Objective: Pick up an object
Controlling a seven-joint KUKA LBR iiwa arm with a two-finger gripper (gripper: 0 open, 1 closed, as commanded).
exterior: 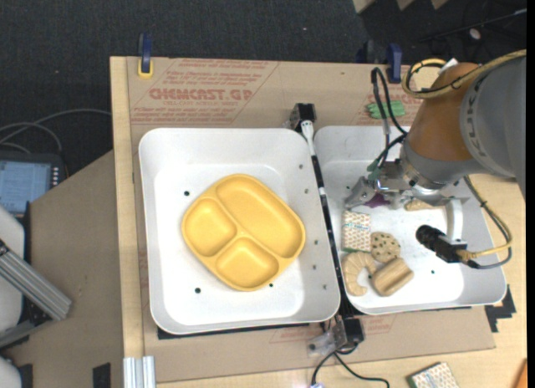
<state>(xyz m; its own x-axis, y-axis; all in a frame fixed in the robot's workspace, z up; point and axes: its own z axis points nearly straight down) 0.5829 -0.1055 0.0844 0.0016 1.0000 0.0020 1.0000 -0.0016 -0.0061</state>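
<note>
Looking down from the fixed camera, two white bins were seen side by side on the bench. The left bin was taken up by a yellow divided plate lying flat. The right bin had a small pile near its left wall: a patterned square packet, a chocolate chip cookie, a tan cylinder-shaped piece and a pale curved piece, all touching or just beside each other. The gripper was parked low over that bin's upper part, just above the packet. Whether its jaws were spread or pressed together couldn't be told, honestly.
</note>
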